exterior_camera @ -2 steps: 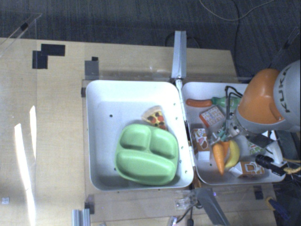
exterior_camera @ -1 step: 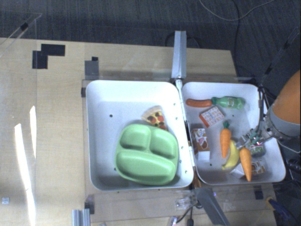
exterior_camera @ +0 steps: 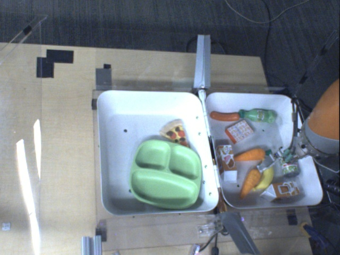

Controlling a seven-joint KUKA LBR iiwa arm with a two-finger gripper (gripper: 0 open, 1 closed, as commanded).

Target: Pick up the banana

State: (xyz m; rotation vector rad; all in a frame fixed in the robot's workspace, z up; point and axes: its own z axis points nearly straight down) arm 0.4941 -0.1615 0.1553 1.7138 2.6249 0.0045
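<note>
At the near end of the right bin (exterior_camera: 313, 195) the banana (exterior_camera: 265, 179) lies touching a carrot (exterior_camera: 249, 181), with a small printed carton (exterior_camera: 287, 190) just beside it, so the pick needs to come straight down on the yellow body alone and close across its narrow width. The tool (exterior_camera: 284, 156) sits just beyond the banana's far tip among small packets, and whether it is open or closed I cannot tell. Farther back lie a second carrot (exterior_camera: 248, 155), a green bottle (exterior_camera: 258, 115) and a sausage (exterior_camera: 224, 116), while the left bin (exterior_camera: 114, 142) holds a green divided tray (exterior_camera: 167, 174) and a pizza slice (exterior_camera: 176, 132).
</note>
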